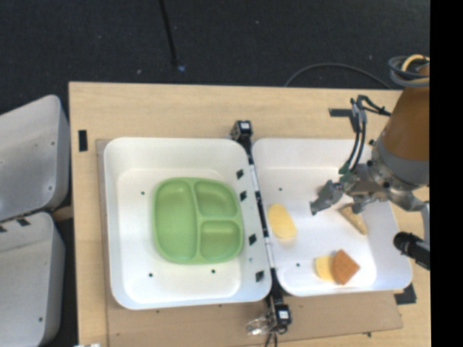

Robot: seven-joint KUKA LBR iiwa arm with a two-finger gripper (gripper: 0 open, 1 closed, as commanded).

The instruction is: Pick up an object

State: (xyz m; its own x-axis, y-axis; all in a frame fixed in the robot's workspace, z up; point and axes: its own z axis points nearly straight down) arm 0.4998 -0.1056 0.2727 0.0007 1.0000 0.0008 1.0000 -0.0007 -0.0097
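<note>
My gripper (324, 199) hangs over the middle of the right bin (304, 157), reaching in from the right below the orange band of the arm (409, 125). A yellow oval piece (282, 221) lies to its lower left, near the bin's left wall and apart from it. Just right of the gripper, a tan wedge (355, 220) lies partly under the wrist. An orange block on a yellow piece (338, 267) sits near the bin's front edge. I see nothing held in the gripper.
The left bin (130, 165) holds a green divided plate (197, 220). A divider with black clips (255, 194) runs between the bins. Cables (356, 132) loop beside the arm at the back right.
</note>
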